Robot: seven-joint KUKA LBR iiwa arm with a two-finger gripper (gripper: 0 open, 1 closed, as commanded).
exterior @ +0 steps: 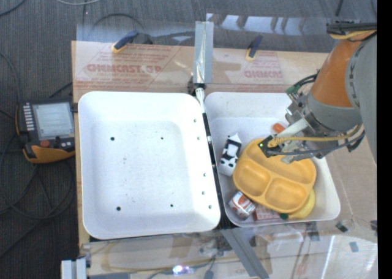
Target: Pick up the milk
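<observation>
Claw (pixel 269 145) sits low in the right bin (pixel 334 201), at the upper left rim of the yellow divided plate (pixel 275 176); how far it is open cannot be told, and nothing is seen in its hold. Milk (pixel 230 152), a small cow-patterned carton, lies just left of the plate against the bin's left wall, near the claw but apart from it. Carton appears wedged between plate and wall, so a grasp likely needs an approach from above. A red-and-white can (pixel 243 205) and other small items crowd the plate's lower edge. Left bin (pixel 147 161) holds nothing visible.

Arm (pixel 343 87) reaches in from the right, orange band above the wrist, wrist bent down and leftward toward the plate. Both bins rest on the tabletop (pixel 138 66).
</observation>
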